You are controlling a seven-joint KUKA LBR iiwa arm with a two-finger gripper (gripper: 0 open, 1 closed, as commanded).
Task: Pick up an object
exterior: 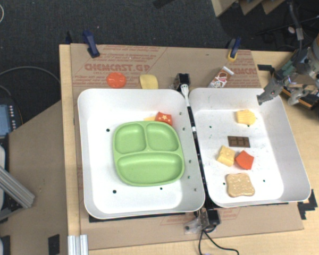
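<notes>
The right white bin (287,158) holds several small items: a yellow block (245,117) at the back, a brown chocolate bar (238,141) in the middle, a yellow wedge (226,155) touching a red block (244,160), and a slice of toast (240,185) at the front. My gripper (267,93) hangs over the bin's back right corner, up and to the right of the yellow block, with nothing seen in it. In the left bin (95,174) lies a green divided plate (148,153) with a red star-marked piece (164,118) behind it.
On the cardboard behind the bins lie an orange-red disc (116,79), a pale yellow piece (148,82), a black part (182,80) and a wrapped candy (220,78). Blue clamps (90,44) (233,48) grip the board's far edge. The arm's body crowds the right side.
</notes>
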